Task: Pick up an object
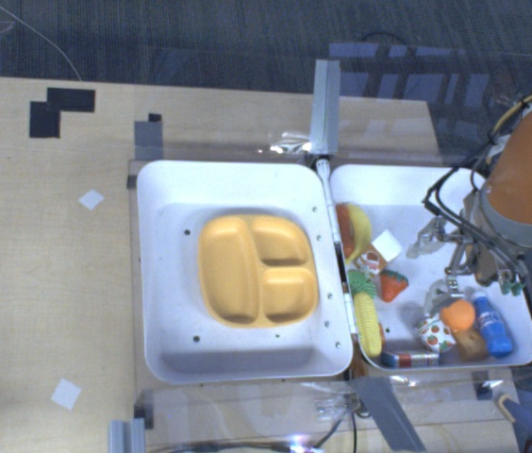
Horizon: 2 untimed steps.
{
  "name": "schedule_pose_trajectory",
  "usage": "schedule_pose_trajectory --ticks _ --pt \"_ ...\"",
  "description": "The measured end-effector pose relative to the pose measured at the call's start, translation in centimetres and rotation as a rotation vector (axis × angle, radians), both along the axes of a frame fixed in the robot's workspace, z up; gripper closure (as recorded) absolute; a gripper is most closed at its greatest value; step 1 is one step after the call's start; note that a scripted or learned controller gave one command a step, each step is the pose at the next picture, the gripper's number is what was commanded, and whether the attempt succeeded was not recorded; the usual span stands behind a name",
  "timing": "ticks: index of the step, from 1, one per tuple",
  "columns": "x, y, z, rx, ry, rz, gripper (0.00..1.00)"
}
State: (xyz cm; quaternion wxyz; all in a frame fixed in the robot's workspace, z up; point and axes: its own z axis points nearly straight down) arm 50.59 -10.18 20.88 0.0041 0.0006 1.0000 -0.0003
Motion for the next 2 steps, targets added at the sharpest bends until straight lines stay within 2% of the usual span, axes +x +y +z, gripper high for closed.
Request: schedule_pose_trajectory --ticks 1,2 --pt "-0.2 -4.6 -11.8 -0.003 -0.012 -0.051 0.0" --pt "4.8 -9.2 -11.9 0.001 -0.008 -0.359 0.0"
